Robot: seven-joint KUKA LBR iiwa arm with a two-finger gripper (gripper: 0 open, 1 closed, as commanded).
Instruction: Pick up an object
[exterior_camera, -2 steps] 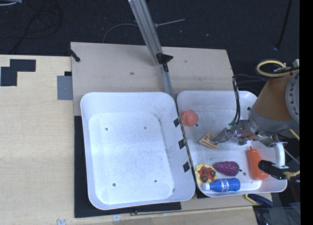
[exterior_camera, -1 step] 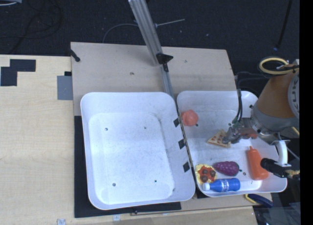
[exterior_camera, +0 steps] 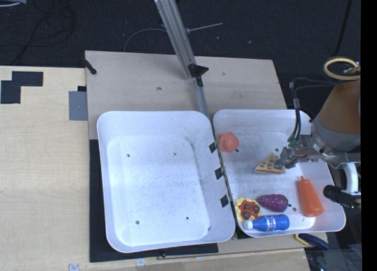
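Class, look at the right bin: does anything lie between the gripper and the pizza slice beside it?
Nothing visible does. The gripper sits right at the edge of the pizza slice in the right bin. The pink ball, orange bottle and grapes all lie off to the sides.

The single camera is sitting fixed above the bench (exterior_camera: 177, 75), looking down at a slant. It is taking in both white bins (exterior_camera: 118, 128) whole, seemingly from moderately far back.
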